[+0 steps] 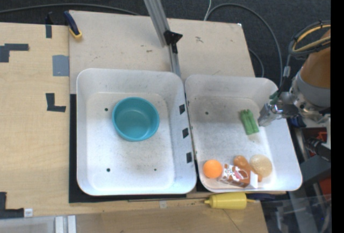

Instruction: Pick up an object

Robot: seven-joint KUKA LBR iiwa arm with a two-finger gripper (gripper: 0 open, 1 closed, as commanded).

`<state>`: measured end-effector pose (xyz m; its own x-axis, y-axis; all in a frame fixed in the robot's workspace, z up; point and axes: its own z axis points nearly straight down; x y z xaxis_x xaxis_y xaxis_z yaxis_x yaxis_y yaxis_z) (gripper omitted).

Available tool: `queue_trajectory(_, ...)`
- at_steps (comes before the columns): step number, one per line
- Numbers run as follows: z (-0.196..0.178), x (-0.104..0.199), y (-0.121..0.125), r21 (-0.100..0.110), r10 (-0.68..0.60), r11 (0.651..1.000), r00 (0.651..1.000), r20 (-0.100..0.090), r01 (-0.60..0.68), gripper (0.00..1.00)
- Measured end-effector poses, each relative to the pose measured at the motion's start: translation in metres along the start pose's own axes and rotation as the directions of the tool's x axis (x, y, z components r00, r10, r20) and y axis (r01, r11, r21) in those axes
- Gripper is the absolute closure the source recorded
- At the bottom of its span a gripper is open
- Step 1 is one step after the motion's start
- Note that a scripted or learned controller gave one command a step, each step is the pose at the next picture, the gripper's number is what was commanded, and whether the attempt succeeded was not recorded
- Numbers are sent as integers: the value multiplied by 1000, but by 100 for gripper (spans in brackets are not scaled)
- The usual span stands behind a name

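I see my hand [267, 115] just beside the green block [249, 122] in the right bin [279, 140], cannot tell if it is open, and I think the block is light and stiff, best pinched across its thin sides.

End effector [267, 115] hovers just beside green block [249, 122] in right bin [226, 84].

**Bench With Two Bins**

The bench [32, 76] has a light wood surface with grey and black tape marks at its left. A paler board [215, 49] covers its far right part. Two shallow white bins sit side by side: the left bin [86, 135] and the right bin [285, 157]. A yellow-tipped clamp [72, 25] grips the board's far corner; a yellow one [228, 201] lies at the near edge.
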<state>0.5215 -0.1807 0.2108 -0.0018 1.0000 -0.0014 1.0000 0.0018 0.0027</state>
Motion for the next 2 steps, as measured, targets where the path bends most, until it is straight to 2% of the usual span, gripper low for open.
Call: queue_trajectory(2,-18,109,48,2,-6,1000,1000,-3,6,100)
